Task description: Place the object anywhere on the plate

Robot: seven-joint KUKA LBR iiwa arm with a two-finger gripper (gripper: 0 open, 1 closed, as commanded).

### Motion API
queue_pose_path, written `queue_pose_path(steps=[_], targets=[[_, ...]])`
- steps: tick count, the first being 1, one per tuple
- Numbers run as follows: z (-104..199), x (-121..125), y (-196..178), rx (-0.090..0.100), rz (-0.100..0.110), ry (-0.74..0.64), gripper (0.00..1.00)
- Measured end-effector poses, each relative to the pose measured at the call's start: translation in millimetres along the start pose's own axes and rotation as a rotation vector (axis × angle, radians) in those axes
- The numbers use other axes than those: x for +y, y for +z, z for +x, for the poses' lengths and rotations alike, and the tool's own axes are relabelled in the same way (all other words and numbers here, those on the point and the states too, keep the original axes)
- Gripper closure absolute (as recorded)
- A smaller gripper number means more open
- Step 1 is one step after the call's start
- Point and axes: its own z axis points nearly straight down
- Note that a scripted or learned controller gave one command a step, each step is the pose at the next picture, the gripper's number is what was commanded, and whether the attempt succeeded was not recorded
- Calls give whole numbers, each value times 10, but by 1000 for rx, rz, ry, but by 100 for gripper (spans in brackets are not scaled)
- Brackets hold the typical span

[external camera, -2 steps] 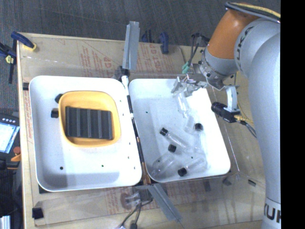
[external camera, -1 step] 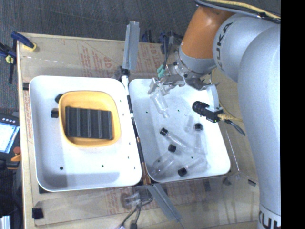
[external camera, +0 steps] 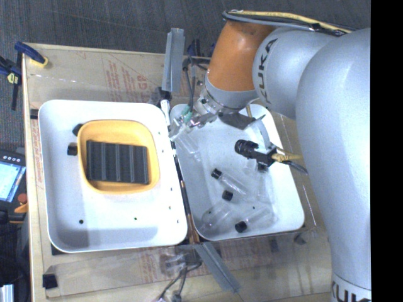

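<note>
– Over the upper-left corner of the right bin (external camera: 286,222), hard by the wall it shares with its neighbour: that is where my claw (external camera: 184,122) hangs. Whether it is apart or together I cannot tell; the wrist and the glare cover it. Nothing can be made out in its grip.

– And the left bin (external camera: 107,225)? What sits in it?

– One yellow plate (external camera: 119,128), rounded-square, lying flat toward the bin's upper half. On the plate, a dark ribbed block (external camera: 117,161), flat, square to the rim, taking up most of the well. Yellow shows all round it.

– Anything loose beside the plate?

– Two small black bits. One (external camera: 72,148) on the white floor just left of the plate. Another (external camera: 77,129) tucked against the plate's upper-left corner, partly hidden by the rim. What either is, too small to say.

– Right bin contents?

– Clear plastic pieces with black caps, scattered in the lower half. One capped piece (external camera: 217,174) near the middle, tilted. A second cap (external camera: 227,195) just below it. A third (external camera: 240,226) close to the near wall. Around these, a jumble of clear stuff (external camera: 213,217); edges blur into the white floor, so no firm count.

– Claw and block, how far off?

– Well apart. The block is in the other bin, the shared wall between us.
</note>
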Motion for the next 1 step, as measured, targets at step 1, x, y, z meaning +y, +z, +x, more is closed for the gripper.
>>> queue_pose_path(steps=[1], targets=[[-5, -2, -1, -1, 0, 0, 0]])
